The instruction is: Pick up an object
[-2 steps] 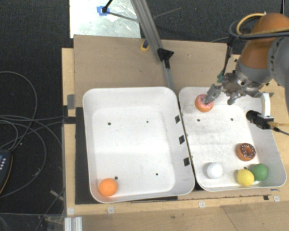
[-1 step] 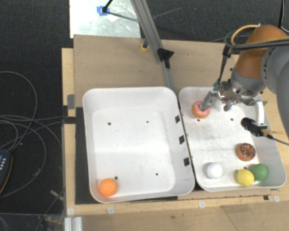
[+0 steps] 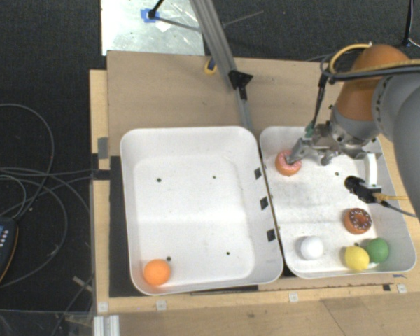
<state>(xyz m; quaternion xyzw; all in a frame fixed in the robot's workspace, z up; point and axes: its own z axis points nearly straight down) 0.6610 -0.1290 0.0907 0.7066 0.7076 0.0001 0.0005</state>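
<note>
Pink doughnut (image 3: 288, 164) sits in the right bin (image 3: 406, 254) near its far left corner, and the gripper (image 3: 298, 152) is down right on top of it, though whether the gripper is closed or spread I cannot tell. Toward the table's (image 3: 168, 89) near edge, a chocolate doughnut (image 3: 358, 220), white ball (image 3: 311, 248), lemon (image 3: 356, 257) and lime (image 3: 378, 250) wait; an orange (image 3: 157, 272) sits in the left bin (image 3: 136, 145).

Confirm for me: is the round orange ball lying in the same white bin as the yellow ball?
No: the round orange ball lies in the left white bin, while the yellow ball lies in the right white bin.
</note>
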